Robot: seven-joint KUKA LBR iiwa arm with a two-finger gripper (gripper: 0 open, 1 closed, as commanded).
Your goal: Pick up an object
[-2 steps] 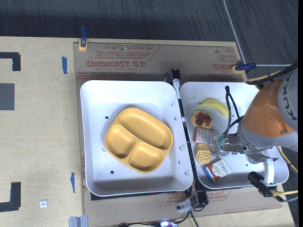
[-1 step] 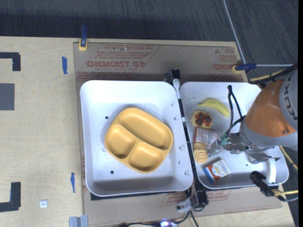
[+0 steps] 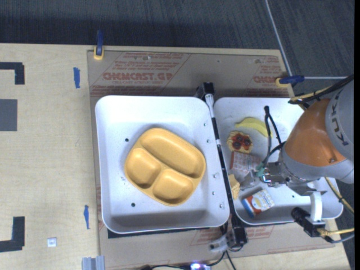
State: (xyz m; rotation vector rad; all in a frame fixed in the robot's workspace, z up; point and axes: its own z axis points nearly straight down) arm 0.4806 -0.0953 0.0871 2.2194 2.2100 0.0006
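The right bin (image 3: 281, 108) holds several small items. A yellow banana (image 3: 254, 125) lies near its far side, with a round pastry topped with red berries (image 3: 241, 142) just in front of it. A red-and-white packet (image 3: 243, 162) sits below the pastry. A small white carton with an orange-red end (image 3: 257, 201) lies at the bin's near side. My gripper (image 3: 263, 173) hangs low in this bin, between the packet and the carton, beside something grey and crinkled (image 3: 246, 180). The orange-banded wrist (image 3: 315, 142) covers the bin's right half.
The left bin (image 3: 112, 151) contains a yellow three-compartment tray (image 3: 164, 165). A black divider rail (image 3: 216, 145) runs between the bins. Black cables loop above the wrist near the banana. Cardboard lies under both bins.
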